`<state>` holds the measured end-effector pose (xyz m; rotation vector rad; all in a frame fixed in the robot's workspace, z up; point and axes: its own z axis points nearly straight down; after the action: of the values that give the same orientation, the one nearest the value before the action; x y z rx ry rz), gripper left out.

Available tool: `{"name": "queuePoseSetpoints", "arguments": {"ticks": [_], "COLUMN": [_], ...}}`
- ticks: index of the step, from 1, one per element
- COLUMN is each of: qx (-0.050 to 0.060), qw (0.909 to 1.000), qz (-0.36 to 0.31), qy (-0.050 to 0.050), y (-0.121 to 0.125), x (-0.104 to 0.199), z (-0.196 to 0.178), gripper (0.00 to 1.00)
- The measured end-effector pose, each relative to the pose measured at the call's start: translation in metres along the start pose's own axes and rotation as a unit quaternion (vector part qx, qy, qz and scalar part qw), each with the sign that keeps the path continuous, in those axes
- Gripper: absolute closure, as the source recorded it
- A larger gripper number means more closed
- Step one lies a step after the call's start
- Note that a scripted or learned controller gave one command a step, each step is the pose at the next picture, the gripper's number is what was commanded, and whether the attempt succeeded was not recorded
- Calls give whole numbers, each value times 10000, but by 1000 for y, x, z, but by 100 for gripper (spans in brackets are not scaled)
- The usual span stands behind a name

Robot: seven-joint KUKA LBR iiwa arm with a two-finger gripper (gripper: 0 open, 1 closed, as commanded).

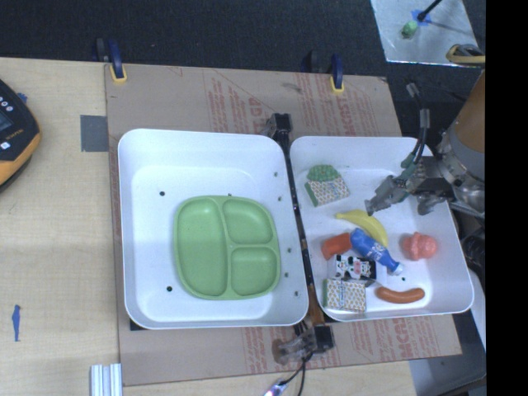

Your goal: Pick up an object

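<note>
In the right bin (445, 304) lie several small objects: a green-topped block (327, 184), a yellow banana (363, 223), an orange-red piece (335, 244), a blue bottle (373, 251), a black-and-white patterned piece (354, 266), a patterned box (346, 295), a red sausage (400, 294) and a pink-red strawberry (419, 246). My gripper (399, 206) hangs over the bin's upper right part, just right of the banana and above the strawberry. It is open, its fingers spread wide with nothing between them.
The left bin (148, 163) holds a green divided plate (226, 247). The two bins meet at a black clamp strip (292, 221). A yellow-black device (12, 139) lies at the bench's far left.
</note>
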<state>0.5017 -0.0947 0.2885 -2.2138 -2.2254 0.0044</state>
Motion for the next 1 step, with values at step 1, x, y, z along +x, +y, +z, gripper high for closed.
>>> {"name": "queuePoseSetpoints", "arguments": {"ticks": [1], "qx": [4], "qw": [10000], "qz": [5], "qy": [-3], "y": [19], "x": [-11], "z": [80], "gripper": [0]}}
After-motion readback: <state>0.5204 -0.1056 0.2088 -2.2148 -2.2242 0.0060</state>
